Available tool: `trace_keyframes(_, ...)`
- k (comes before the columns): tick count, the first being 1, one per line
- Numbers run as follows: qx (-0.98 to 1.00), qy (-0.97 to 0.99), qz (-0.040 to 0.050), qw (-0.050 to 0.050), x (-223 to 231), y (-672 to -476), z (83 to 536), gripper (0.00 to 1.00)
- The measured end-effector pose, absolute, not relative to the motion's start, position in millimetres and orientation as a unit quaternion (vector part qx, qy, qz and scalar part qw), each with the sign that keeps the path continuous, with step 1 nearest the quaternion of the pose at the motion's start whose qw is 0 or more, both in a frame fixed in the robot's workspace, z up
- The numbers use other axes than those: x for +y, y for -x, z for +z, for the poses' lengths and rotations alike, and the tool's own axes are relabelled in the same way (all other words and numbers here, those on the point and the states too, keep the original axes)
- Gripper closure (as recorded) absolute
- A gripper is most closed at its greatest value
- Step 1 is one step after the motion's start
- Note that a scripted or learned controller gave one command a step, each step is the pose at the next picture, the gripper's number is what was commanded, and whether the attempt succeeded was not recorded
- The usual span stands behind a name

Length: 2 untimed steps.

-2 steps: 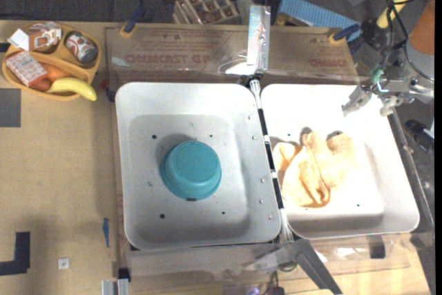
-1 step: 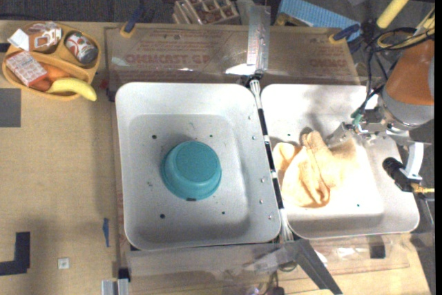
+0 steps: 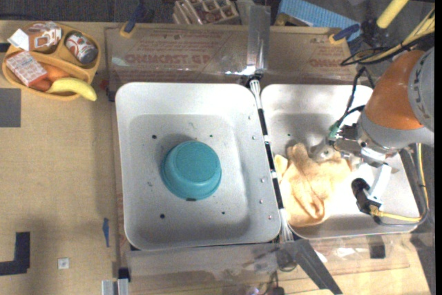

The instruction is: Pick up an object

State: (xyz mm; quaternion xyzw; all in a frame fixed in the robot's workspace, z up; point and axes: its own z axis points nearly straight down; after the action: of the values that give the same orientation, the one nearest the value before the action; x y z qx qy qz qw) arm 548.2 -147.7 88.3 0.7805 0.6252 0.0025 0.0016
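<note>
A crumpled pale yellow cloth (image 3: 307,183) lies in the left half of the right bin (image 3: 297,103). My gripper (image 3: 324,150) is low over the cloth's upper right part, at or just above the fabric. The view does not let me tell whether it touches the cloth. A teal bowl (image 3: 193,169) sits upside down in the middle of the left bin (image 3: 138,121), well away from the gripper.
The arm's orange band (image 3: 394,103) and grey wrist hang over the right bin's right side, with cables trailing to its front right corner. A yellow dish (image 3: 48,62) with a banana and small packages sits on the bench at far left.
</note>
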Motion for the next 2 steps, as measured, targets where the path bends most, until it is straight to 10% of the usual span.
trace_keyframes(2, 0.810, -0.587, 0.0024, 0.003, -119.1, -567.8, 88.9, 0.00)
